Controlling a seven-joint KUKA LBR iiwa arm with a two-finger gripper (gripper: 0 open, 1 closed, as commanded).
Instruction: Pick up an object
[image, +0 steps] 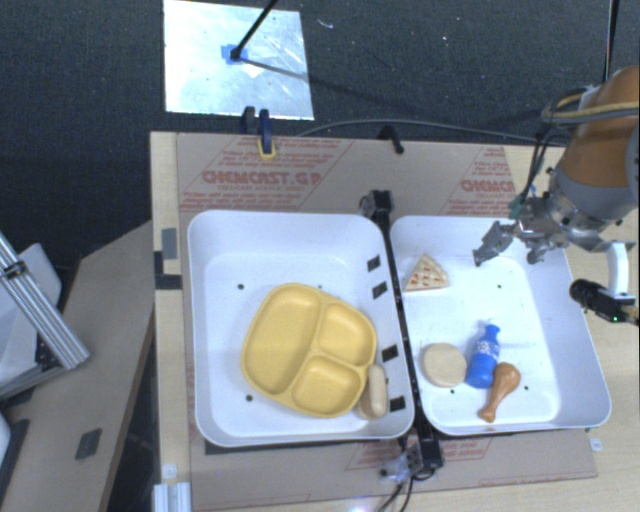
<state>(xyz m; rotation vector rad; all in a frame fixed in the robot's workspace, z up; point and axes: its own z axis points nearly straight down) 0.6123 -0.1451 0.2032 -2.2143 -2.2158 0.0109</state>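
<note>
My gripper (512, 247) hangs over the far part of the right bin (560, 300), its two fingers spread apart with nothing between them. A toy pizza slice (426, 274) lies to its left in that bin. Nearer the front sit a round beige cookie (443, 364), a blue bottle (484, 355) and a brown drumstick (498, 390), close together. In the left bin (225, 260) rests a yellow divided plate (310, 350), with a beige bread roll (374, 390) against its right edge.
A black divider with clips (393, 300) runs between the two bins. Cables cross the cardboard behind the bins. A metal frame (40, 320) stands at the far left, beyond the bench.
</note>
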